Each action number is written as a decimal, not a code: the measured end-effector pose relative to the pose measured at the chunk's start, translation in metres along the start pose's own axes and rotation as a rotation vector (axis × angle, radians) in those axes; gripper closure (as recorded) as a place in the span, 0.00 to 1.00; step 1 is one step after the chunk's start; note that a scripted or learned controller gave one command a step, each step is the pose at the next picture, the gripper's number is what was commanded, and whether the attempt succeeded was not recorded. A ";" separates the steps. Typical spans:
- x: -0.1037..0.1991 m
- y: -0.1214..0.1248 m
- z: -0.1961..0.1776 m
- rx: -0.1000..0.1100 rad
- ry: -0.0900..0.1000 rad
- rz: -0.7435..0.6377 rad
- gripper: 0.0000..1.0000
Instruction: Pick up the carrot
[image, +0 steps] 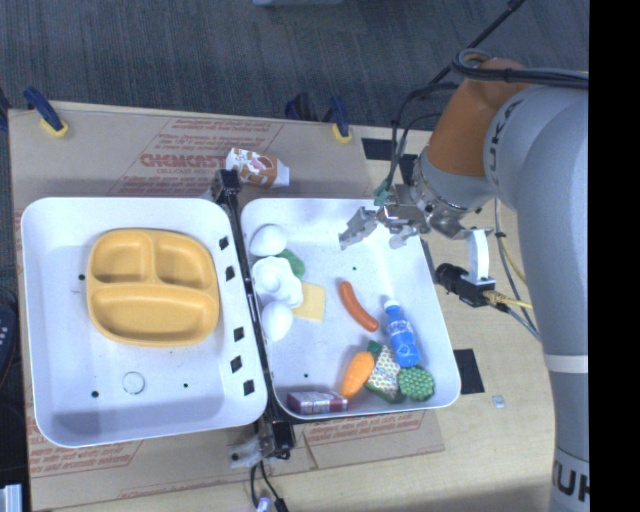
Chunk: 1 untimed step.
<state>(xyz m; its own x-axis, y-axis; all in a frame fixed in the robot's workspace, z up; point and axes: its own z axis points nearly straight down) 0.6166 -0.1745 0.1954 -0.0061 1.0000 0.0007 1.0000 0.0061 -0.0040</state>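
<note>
Orange carrot (357, 372) is seen lying at the near end of the right bin (330, 212), green top pointing far, touching a green patterned item (385, 373) on its right. Gripper (383, 226) is held over the bin's far part, well apart from it, jaws spread with nothing between. Carrot is judged a light, stiff, smooth toy; mid-body is suggested for the grasp.

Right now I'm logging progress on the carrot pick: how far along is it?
Done: nothing visible yet; the carrot lies in the right bin near its front edge, beside the blue bottle. In hand: the gripper hangs over the bin's far end with open jaws, holding nothing. Left: reaching the carrot, grasping, lifting.
</note>
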 end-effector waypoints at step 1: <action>-0.014 -0.059 0.089 0.000 0.001 -0.158 0.00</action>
<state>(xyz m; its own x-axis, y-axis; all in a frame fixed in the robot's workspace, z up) 0.5578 -0.1884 0.1070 -0.1638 0.9865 0.0020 0.9865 0.1638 -0.0040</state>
